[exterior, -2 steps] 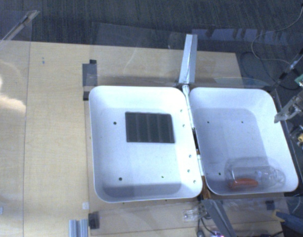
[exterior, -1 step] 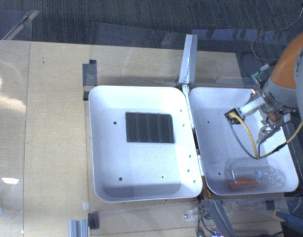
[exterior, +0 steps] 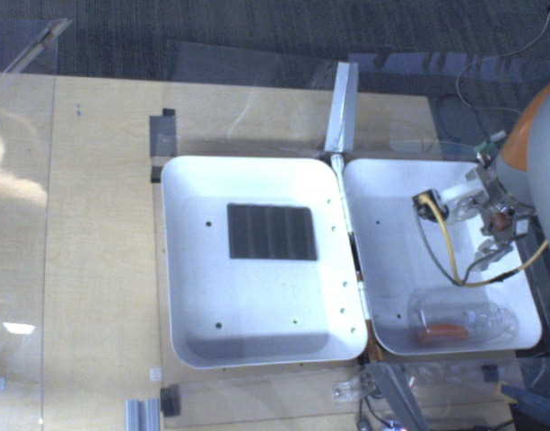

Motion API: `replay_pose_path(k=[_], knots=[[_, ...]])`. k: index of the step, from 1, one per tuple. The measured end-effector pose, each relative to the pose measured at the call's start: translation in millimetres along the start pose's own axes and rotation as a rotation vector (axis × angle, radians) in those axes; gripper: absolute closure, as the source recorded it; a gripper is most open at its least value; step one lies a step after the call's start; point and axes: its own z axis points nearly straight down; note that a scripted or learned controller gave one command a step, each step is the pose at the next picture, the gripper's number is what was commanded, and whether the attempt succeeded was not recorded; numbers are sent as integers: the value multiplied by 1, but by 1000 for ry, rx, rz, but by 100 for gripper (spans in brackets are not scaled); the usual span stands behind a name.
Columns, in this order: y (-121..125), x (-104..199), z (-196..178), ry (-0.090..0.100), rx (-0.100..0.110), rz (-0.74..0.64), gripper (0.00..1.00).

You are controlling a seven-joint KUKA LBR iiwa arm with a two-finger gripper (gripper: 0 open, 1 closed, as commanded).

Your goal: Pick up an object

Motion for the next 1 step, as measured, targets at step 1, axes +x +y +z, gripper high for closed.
replay_pose_path(k=[1], knots=[[34,39,-6,4,-3,-76,0]])
